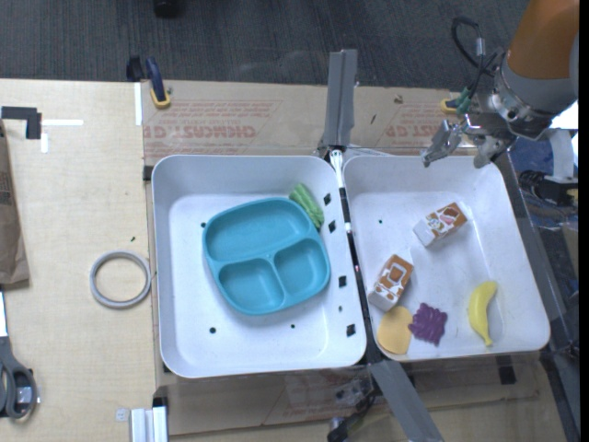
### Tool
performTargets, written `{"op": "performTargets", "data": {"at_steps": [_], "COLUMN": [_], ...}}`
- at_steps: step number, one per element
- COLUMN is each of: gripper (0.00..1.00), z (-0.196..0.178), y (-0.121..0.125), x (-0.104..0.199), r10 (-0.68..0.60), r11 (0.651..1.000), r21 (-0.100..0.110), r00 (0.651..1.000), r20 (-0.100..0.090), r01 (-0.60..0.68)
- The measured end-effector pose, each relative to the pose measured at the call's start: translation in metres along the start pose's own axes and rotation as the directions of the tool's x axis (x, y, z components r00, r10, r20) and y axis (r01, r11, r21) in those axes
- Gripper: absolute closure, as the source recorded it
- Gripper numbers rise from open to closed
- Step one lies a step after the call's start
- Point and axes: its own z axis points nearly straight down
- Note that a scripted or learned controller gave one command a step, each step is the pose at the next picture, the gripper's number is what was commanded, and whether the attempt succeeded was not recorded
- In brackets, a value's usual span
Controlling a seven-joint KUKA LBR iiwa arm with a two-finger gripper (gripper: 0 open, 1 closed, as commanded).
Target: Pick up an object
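We find the candidate objects lying in the right bin (pixel 515 238). A small white and brown carton (pixel 441 225) lies tilted near the bin's middle. A second carton (pixel 390 281) of like print lies nearer the left wall, further toward the front. Just in front of it rests a flat orange-yellow piece (pixel 395 331), touching or nearly touching a purple grape cluster (pixel 429 322) to its right. A yellow banana (pixel 482 311) lies apart from these, near the bin's front right corner.

We note the end effector (pixel 463 147) above the bin's rear edge, well apart from every object listed. Its two fingers stand spread, and nothing sits between them. The grey arm with its orange band (pixel 548 17) enters from the upper right, with black cabling looped beside the wrist.

The left bin (pixel 175 274) holds a blue divided plate (pixel 266 255) of three compartments, set at a slant. A green leafy item (pixel 307 205) lies just beside the plate's rear right corner.

On the counter (pixel 74 201), left of the bins, we record a grey ring (pixel 121 278). Scissors (pixel 14 385) lie at the lower left edge.
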Motion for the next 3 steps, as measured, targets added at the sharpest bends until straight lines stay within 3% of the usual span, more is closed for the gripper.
{"op": "performTargets", "data": {"at_steps": [1, 2, 3], "gripper": [0.0, 0.0, 0.0], "z": [0.07, 0.108, 0.143], "y": [-0.021, 0.007, -0.024], "x": [-0.035, -0.004, -0.035], "r10": [-0.017, -0.155, -0.14], "r11": [1.0, 0.988, 0.99], "r21": [0.0, -0.002, -0.028], "r00": [1.0, 0.988, 0.99], "r20": [0.0, 0.0, 0.011], "r01": [0.017, 0.155, 0.14]}}
